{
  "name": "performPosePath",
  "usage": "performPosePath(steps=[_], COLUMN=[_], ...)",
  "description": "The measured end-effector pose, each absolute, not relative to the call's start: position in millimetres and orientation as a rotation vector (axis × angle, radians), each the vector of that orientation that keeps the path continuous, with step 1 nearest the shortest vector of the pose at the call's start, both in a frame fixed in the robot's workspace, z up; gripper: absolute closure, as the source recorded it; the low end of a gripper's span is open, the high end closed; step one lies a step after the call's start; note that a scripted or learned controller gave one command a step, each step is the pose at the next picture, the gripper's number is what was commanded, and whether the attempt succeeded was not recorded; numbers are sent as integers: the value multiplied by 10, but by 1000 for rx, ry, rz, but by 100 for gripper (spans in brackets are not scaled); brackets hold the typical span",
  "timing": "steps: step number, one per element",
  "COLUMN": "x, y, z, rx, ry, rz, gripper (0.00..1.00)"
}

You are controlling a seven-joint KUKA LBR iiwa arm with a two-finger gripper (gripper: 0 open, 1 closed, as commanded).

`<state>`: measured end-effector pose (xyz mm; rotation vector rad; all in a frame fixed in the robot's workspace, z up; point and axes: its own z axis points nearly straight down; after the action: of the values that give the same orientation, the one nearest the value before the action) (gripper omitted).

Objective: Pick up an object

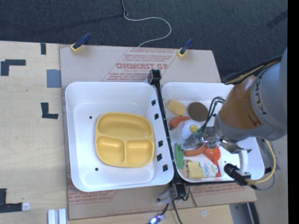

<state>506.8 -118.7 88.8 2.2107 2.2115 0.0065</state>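
While the grey arm with the orange band (243, 108) reaches over the right bin, notes as follows.

Tool position: tool (204, 138) low inside the right shallow white plastic bin (259, 160), among the toy food.
Tool state: cannot tell how far open it is; metal parts blur into the clutter, and nothing is clearly between them.
Candidate objects: red-orange sausage-shaped toy (195, 150) just beside the tool; orange-red curved piece (178, 122) near it; round brown disc (197, 110) and pale yellow lump (176, 107) toward the far wall; green strip (179, 156) along the divider; yellow-and-white packet (202, 169) at the near wall.
Left bin: left shallow white plastic bin (79, 125) carries a yellow three-compartment plate (124, 139).
Progress: judged at the reach-and-grasp stage; every item appears to lie on the bin floor.
Remaining: secure one item, lift it clear.
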Motion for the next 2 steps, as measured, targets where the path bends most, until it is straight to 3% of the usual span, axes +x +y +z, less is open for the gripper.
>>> performPosePath(steps=[1,2], x=[5092,5063], y=[-1192,-1112], z=[1020,1478], rx=[2205,2219], ry=[2206,2223], rz=[13,1], gripper=[100,100])
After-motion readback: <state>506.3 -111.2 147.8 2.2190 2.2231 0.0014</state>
